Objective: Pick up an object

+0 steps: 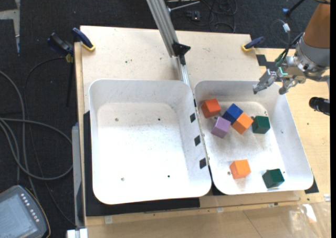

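nearest the camera, on the right-hand white bin (294, 142), sit a dark green cube (273, 177) by the front right corner and an orange cube (240, 168) just to its left, the two near each other but apart. further back in the same bin lies a cluster: a purple cube (221, 126) at its front left, a blue cube (232, 112) behind it, another orange cube (242, 123) touching the blue one on its right, and a second dark green cube (260, 124) just beside that. a darker orange cube (211, 107) sits at the back left of the cluster, near the bin's inner wall. the left-hand white bin (105, 126) lies alongside, the two rims meeting in the middle of the pale worktop (136, 53).

my claw (270, 86) hangs over the back right rim of the right-hand bin, above and behind the green cube of the cluster and apart from every cube. its two fingers stand spread, with nothing between them. my grey wrist and its orange band rise off toward the right edge.

beyond the bins, a slanted metal rail (160, 13) comes down to the worktop's middle, and blue-and-yellow clamps (83, 39) grip its back corners. black cables (31, 126) trail over the dark floor to the left.
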`<state>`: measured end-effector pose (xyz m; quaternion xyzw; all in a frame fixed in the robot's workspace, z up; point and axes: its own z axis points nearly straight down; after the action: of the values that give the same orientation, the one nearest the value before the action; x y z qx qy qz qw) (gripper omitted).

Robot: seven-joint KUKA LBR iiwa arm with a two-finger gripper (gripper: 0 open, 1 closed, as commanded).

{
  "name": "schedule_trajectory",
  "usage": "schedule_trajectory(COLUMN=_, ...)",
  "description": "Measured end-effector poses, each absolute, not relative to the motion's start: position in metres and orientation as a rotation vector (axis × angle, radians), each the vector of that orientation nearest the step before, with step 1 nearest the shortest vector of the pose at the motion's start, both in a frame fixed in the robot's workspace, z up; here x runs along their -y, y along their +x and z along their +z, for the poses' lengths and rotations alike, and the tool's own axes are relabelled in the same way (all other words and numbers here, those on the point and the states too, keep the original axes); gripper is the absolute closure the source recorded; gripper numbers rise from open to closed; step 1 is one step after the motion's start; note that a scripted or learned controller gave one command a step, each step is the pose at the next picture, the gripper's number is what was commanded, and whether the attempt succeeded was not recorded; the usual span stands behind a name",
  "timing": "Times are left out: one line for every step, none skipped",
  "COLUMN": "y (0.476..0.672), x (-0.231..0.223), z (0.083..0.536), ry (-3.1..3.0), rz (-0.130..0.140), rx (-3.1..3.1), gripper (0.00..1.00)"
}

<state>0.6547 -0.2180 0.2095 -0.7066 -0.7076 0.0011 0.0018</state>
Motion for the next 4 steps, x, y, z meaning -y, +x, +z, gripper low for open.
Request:
schedule_trajectory(y=0.655, x=0.218, z=0.212, ry=-2.218, rz=0.002, rx=2.225, gripper=0.0)
schedule_trajectory(y=0.661, x=0.209, z=0.161, ry=-2.215, rz=0.004, rx=2.224, gripper=0.0)
schedule_trajectory(y=0.658, x=0.216, z=0.114, ry=-2.221, rz=0.004, rx=2.22, gripper=0.0)
schedule_trajectory(y=0.659, x=0.216, z=0.095, ry=-2.219, rz=0.002, rx=2.225, gripper=0.0)
